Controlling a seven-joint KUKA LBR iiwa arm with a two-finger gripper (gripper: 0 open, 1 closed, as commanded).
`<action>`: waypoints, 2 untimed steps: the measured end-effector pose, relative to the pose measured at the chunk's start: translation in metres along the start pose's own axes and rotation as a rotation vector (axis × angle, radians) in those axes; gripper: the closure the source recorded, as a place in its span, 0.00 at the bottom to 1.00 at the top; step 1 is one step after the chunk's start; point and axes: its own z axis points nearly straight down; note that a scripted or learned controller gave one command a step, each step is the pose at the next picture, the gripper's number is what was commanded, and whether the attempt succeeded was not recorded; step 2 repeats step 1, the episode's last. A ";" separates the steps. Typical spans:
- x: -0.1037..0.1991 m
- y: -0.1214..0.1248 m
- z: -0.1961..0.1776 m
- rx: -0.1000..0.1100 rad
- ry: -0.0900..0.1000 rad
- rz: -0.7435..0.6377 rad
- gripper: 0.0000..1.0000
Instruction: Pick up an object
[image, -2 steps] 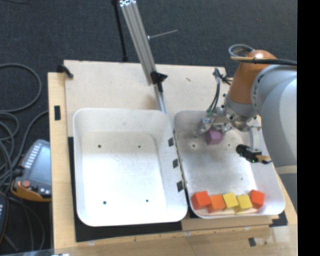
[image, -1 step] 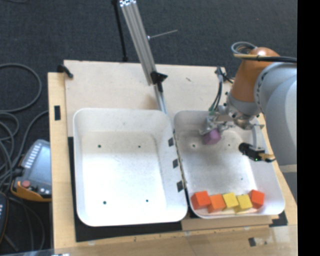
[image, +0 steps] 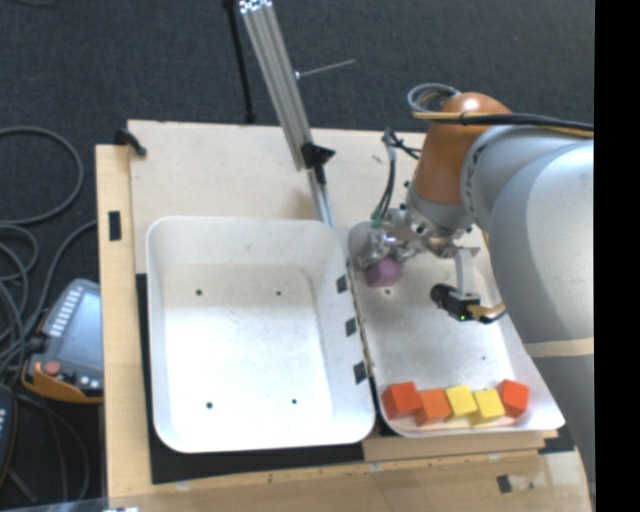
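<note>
Hand (image: 381, 256) low at the right bin's (image: 430, 340) far-left corner, seemingly closed on a purple lump (image: 382, 270); five blocks (image: 457, 400) line its near edge.

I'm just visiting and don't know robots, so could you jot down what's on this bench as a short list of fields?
arm: grey with orange band, reaching in from the right
gripper: low over the right bin's far left corner
purple object: at the gripper's tip
right bin: row of blocks, orange and yellow, along the near edge
left bin: white
</note>
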 end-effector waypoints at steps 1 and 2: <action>0.095 -0.012 -0.103 -0.001 0.004 -0.001 1.00; 0.095 -0.012 -0.103 -0.001 0.004 -0.001 1.00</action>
